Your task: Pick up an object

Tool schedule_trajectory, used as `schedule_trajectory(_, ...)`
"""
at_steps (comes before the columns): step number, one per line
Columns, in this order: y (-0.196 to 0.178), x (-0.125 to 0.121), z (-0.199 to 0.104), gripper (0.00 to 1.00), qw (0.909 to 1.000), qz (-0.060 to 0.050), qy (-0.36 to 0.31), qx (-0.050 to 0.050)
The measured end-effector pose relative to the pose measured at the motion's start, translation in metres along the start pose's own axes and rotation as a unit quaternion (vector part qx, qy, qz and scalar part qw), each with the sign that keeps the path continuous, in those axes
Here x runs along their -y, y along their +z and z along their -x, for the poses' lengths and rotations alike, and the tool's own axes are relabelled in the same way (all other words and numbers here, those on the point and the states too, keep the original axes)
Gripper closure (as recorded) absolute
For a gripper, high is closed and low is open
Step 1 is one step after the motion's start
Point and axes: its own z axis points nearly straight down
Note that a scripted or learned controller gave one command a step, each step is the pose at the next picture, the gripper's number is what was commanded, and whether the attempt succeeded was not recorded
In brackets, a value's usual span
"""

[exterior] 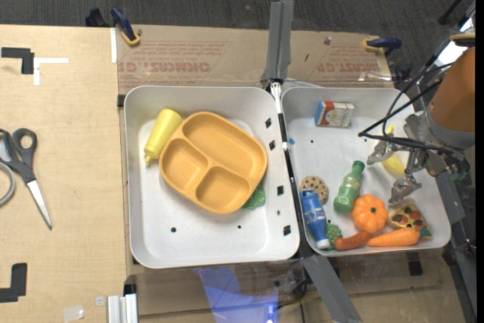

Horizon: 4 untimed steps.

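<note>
From nine o'clock: the left bin (144,238) carries a yellow divided tray (213,161) with a yellow bottle (162,131) at its ten o'clock — both too broad or awkward for me, I judge. In the right bin (333,144) lie a blue tube (313,215), a cookie (313,186), a green bottle (349,186), an orange pumpkin (370,212), a carrot (393,238) and a pizza slice (406,216). My tool (404,179) hangs over the bin's three o'clock side, just above the pizza slice; I cannot tell how it is set. The pumpkin, at eight o'clock of it, looks like light, stiff, smooth plastic — I would take it across its ribbed middle, since the round sides may slip.
</note>
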Motion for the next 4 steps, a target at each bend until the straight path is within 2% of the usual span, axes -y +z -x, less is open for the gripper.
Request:
schedule_trajectory(1, 0.001, -0.061, -0.045, 0.00, 0.9939, 0.001, 0.110, -0.002)
schedule_trajectory(2, 0.001, -0.109, -0.049, 0.00, 0.9938, 0.001, 0.111, -0.002)
schedule_trajectory(3, 0.001, -0.134, -0.026, 0.00, 0.9954, 0.000, 0.096, -0.001)
schedule_trajectory(4, 0.001, -0.129, -0.006, 0.00, 0.9996, 0.000, 0.029, -0.001)
